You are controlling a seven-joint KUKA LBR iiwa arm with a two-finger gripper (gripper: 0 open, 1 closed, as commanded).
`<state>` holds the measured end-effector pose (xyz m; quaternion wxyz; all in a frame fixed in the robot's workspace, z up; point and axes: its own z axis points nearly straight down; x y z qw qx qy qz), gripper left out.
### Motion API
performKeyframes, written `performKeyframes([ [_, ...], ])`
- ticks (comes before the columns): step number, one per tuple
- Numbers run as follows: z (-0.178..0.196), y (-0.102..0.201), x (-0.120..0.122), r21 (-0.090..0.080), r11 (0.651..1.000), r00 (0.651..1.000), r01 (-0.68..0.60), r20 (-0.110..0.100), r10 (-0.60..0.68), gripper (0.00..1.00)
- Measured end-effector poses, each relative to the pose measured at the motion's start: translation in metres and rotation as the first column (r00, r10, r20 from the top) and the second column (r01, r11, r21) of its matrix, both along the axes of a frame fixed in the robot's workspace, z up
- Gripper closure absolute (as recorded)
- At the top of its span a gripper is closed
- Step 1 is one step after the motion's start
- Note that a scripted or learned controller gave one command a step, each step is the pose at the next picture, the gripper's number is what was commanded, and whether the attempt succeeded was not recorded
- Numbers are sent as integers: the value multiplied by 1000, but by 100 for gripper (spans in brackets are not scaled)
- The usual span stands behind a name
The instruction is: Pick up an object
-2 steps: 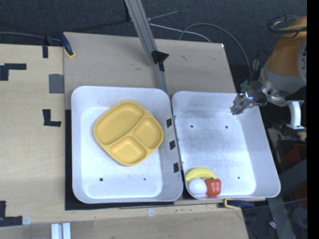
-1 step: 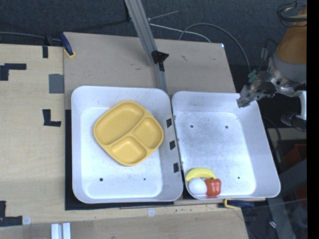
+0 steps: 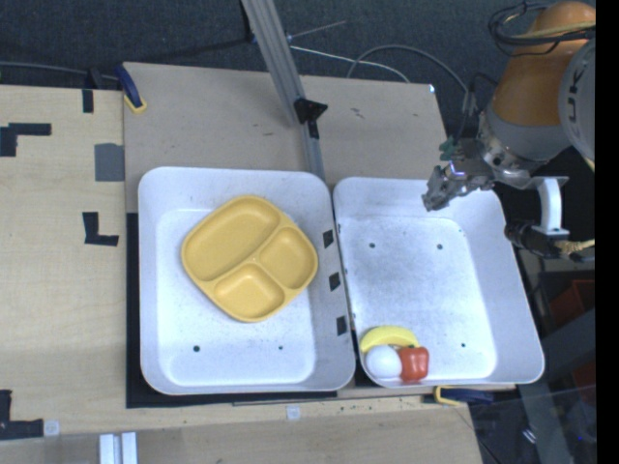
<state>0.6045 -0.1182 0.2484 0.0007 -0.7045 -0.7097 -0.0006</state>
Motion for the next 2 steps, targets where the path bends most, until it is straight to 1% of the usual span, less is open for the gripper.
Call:
performKeyframes([
  [1, -14, 54, -6, 0, 1000, 1000, 1, -3, -1, 100],
  [2, -6, 106, -13, 0, 1000, 1000, 0, -2, 0, 100],
])
